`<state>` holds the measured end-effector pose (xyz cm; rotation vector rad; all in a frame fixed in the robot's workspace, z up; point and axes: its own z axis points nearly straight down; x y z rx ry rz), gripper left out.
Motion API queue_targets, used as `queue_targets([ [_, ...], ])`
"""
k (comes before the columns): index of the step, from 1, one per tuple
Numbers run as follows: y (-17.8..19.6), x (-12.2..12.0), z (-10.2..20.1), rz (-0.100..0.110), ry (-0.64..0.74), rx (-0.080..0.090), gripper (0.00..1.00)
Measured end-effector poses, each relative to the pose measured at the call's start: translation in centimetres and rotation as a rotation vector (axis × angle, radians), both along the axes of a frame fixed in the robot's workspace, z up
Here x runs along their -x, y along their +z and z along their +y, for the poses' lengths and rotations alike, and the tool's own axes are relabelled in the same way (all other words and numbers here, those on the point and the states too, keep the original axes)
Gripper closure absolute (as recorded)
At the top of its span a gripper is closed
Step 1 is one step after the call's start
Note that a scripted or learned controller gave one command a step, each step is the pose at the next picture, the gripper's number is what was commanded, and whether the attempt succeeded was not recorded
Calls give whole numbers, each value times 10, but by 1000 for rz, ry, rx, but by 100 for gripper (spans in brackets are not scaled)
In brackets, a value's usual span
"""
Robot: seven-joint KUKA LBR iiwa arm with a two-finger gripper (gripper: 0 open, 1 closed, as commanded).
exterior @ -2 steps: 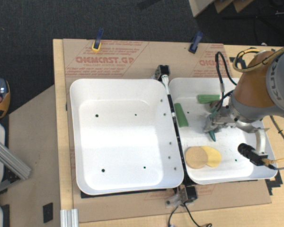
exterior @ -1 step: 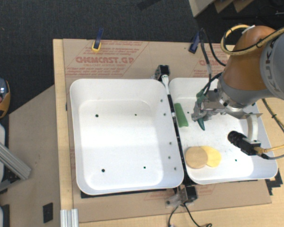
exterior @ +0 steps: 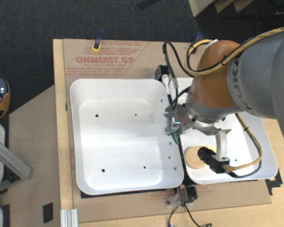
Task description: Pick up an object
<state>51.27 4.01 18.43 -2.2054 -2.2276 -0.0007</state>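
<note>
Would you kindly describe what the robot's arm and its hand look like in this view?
The arm is a thick, rounded grey tube with a glossy orange band above the wrist. Yellow and black cables loop around it. The hand is a small metal assembly with green details.

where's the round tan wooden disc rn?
In the camera view, the round tan wooden disc lies in the right white bin, near its front-left corner, close to the wall shared with the left white bin, below the arm's orange band.
</note>
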Motion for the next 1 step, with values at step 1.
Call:
queue_targets([
  [1, 155, 33, 37, -20, -2, 0, 100],
])
